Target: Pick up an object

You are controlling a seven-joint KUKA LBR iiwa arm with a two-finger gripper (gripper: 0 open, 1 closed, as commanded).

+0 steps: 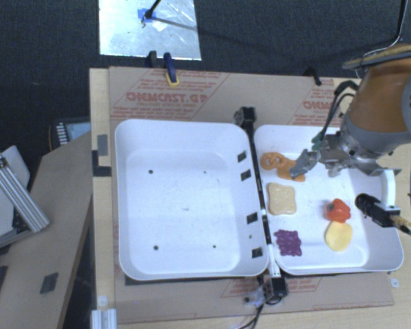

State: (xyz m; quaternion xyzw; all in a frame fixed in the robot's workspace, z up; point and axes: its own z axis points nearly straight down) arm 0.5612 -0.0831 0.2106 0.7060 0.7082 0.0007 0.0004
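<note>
1. Bench: I see brown board with red print under both bins.

2. Left bin: white, shallow, its bare floor showing a few dark dots.

3. Right bin: white, touching the left bin along a dark clipped seam. All the small items lie in it.

4. Arm: grey with the orange band, reaching in from the right over the far right part of the right bin.

5. Gripper: low over the far left part of the right bin, tips at the pretzel's right edge. I cannot tell whether the fingers are spread or pressed together, and I see nothing between them.

6. Beige slice: flat, squarish, near the seam, just nearer than the pretzel.

7. Yellow piece: rounded, at the near right, just beside the red piece.

8. Purple cluster: grape-like, near left corner of the right bin.

9. Orange pretzel: far left of the right bin, beside the gripper tips.

10. Red piece: small, with a green spot on top, right of the beige slice.
</note>
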